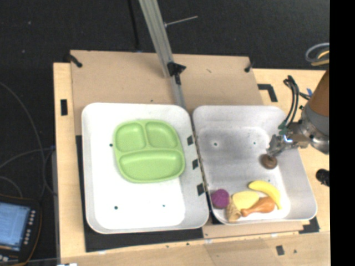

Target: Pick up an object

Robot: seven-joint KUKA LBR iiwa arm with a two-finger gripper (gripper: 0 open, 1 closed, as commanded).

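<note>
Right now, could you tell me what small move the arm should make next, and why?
Probably shift the gripper toward the near corner of the right bin and lower it there. The banana, the purple ball and the other toy foods sit clustered in that corner, while the gripper is over bare floor near the far wall.

The scene is being viewed by a single fixed camera, mounted high above the tabletop [138, 76] and being tilted downward at a slant. Both white bins are being taken in whole, the left bin [100, 204] toward 9 o'clock and the right bin [238, 126] toward 3 o'clock. The arm [317, 110] is being cropped at 3 o'clock, and dark floor is being included toward 12 o'clock.
</note>
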